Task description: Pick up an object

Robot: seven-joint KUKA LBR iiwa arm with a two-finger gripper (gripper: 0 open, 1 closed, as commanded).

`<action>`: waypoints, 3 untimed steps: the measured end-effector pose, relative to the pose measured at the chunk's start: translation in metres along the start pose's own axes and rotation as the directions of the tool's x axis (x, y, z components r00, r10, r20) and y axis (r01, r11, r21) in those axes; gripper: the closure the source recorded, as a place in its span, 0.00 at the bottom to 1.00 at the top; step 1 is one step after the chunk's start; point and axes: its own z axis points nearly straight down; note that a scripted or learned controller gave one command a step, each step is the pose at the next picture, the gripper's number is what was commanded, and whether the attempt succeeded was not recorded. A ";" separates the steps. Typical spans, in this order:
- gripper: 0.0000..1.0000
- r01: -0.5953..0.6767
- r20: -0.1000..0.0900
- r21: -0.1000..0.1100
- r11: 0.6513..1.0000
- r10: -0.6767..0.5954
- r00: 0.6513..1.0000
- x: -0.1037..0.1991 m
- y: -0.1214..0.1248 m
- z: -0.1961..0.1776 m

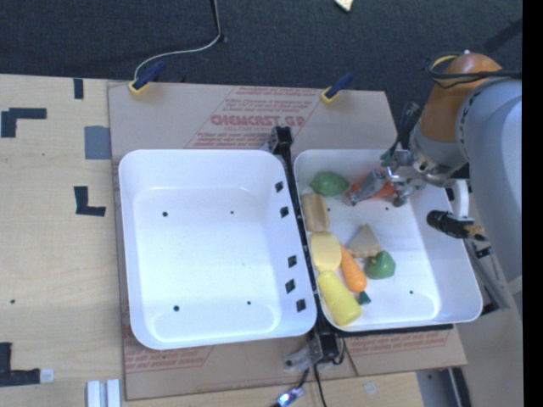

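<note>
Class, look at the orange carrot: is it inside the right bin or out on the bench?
Inside. The carrot lies on the floor of the right bin, within its white walls, next to a yellow piece.

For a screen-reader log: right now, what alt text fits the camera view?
A grey robot arm reaches from the right, its gripper low over the right bin, beside a red-orange item. That bin holds toy foods: green, yellow, an orange carrot. The left bin sits alongside.
</note>
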 end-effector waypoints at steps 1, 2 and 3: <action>0.00 0.003 -0.003 -0.002 1.000 -0.003 1.000 -0.018 0.001 0.000; 0.00 0.005 0.012 -0.036 0.999 -0.005 1.000 0.034 -0.112 0.000; 1.00 0.005 0.016 -0.042 0.999 -0.005 1.000 0.033 -0.109 -0.010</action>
